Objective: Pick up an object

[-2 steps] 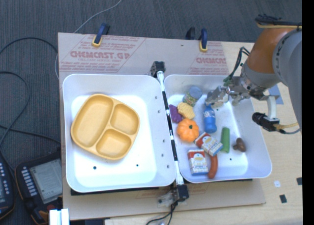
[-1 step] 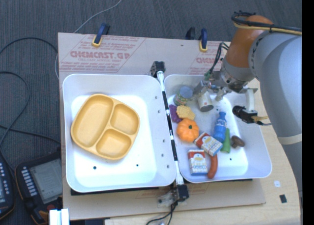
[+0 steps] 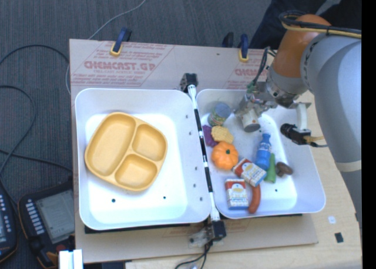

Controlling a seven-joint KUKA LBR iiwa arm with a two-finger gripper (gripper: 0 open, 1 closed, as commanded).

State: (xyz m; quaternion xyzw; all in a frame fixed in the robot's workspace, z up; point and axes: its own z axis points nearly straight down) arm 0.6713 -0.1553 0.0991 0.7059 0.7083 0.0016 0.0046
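2 white bins (image 3: pixel 100 212), tool (image 3: pixel 251 120) above right bin's toys

the grey arm (image 3: pixel 338 91) reaches in from the right, its orange band (image 3: pixel 294 50) above the wrist. the gripper (image 3: pixel 249 118) points down and leftward, low over the bench's right half.

You're looking at a robotics lab: grey carpet (image 3: pixel 53 3) with loose cables (image 3: pixel 17 144), a board (image 3: pixel 123 65) clamped to the table, a control pendant (image 3: pixel 50 218) on the floor.
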